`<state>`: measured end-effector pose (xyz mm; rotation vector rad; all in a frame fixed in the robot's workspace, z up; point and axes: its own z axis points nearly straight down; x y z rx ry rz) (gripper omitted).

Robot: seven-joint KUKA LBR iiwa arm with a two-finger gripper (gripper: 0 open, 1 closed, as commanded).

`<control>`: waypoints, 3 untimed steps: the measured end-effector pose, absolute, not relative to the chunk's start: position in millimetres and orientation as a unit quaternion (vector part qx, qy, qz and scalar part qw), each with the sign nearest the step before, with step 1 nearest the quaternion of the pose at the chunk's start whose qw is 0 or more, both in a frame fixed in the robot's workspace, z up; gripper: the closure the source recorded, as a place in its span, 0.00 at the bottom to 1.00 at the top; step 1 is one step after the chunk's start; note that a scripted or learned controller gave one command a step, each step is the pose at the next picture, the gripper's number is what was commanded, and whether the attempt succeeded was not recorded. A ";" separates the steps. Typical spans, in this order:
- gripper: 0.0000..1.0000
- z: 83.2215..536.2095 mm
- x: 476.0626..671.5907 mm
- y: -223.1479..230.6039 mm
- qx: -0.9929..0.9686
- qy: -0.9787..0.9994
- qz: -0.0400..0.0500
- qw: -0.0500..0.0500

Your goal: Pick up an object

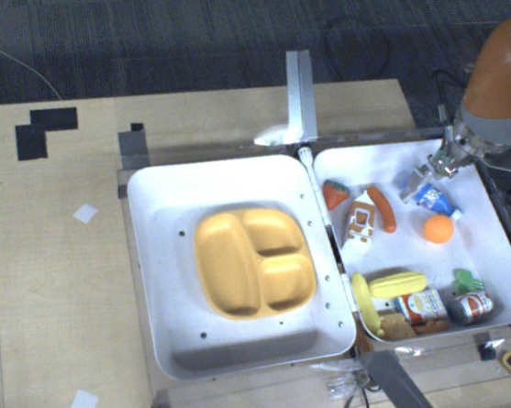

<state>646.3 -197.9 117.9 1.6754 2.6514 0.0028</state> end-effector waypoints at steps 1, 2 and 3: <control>0.00 88.2 622.9 -138.2 0.556 0.831 0.003 0.005; 1.00 103.1 626.4 -139.8 0.554 0.832 0.004 0.011; 1.00 89.9 576.5 -204.4 0.576 0.817 0.001 0.006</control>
